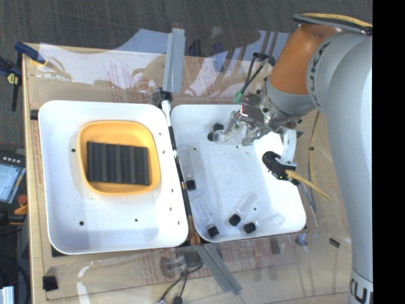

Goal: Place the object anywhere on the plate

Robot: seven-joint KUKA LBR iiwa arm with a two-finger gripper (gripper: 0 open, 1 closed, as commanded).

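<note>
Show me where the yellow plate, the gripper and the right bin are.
yellow plate [117, 133]: camera view, on its upper rim.
gripper [223, 133]: camera view, at its tip over the right bin.
right bin [237, 176]: camera view, on its bare floor.

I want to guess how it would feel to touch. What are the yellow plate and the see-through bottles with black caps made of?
The yellow square plate in the left white bin looks like smooth plastic: rounded rim, soft even sheen. Its dark ribbed centre could be rubber or plastic; I can't tell. The see-through bottles with black caps in the right white bin look like clear glossy plastic, possibly glass, since the bin shows through them.
</note>
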